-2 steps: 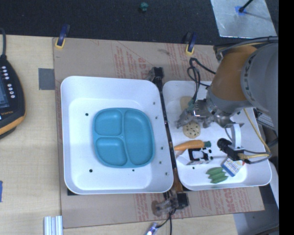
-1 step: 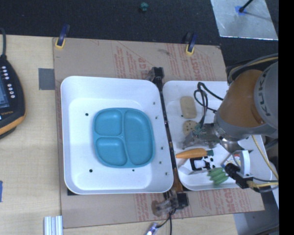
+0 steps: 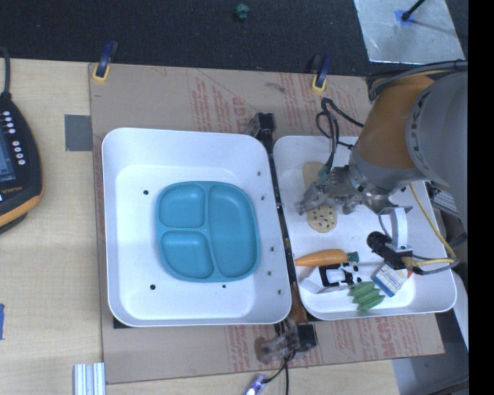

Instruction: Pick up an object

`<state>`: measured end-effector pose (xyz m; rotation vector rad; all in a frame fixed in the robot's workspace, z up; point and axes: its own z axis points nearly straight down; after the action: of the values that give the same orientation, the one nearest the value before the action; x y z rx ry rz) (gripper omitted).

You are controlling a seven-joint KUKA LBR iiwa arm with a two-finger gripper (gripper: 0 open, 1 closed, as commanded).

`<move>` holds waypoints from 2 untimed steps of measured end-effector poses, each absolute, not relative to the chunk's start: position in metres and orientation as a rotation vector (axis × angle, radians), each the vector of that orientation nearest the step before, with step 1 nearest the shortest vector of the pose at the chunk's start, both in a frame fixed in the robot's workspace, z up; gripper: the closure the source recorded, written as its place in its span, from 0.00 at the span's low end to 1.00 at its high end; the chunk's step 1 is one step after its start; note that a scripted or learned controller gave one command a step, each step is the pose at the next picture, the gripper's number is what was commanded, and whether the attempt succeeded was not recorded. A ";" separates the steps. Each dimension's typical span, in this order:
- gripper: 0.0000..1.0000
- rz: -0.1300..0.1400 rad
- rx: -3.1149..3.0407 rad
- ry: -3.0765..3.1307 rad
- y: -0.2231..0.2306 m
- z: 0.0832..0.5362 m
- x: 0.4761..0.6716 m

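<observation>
In the right-hand shallow white bin (image 3: 445,303), the grey arm with its orange band (image 3: 395,126) reaches in from the right and its end effector (image 3: 325,196) is low over the bin's upper part. Whether the end effector is wide, narrow or holding anything cannot be told from this view, for the metal parts blur together there.

Just below the end effector lies a round tan cookie with dark specks (image 3: 322,218), touching or nearly touching its tip; it lies on the bin floor, and it is unclear whether it is gripped. Behind it a pale beige round piece (image 3: 312,172) lies partly hidden.

Toward the front of the same bin lie an orange toy carrot (image 3: 321,258), a small white item with black markings (image 3: 337,276) just beside it, a green ridged item (image 3: 365,295) and a small blue-and-white packet (image 3: 387,281), all close together.

The left-hand shallow white bin (image 3: 132,151) holds a light blue plastic divided plate with three compartments (image 3: 207,231), lying flat near its middle.

Both bins sit on a brown cardboard sheet (image 3: 189,89) laid on the wooden worktop (image 3: 33,303). A black and orange handheld control pendant (image 3: 4,163) rests at the worktop's left edge.
</observation>
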<state>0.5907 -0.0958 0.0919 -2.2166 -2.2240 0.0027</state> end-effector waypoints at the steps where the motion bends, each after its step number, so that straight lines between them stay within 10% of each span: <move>1: 1.00 0.004 -2.216 -2.227 -0.098 0.104 0.591; 2: 0.00 0.005 -2.216 -2.228 -0.098 0.103 0.591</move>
<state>0.5914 -0.0976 0.1035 -2.2156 -2.2276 0.0045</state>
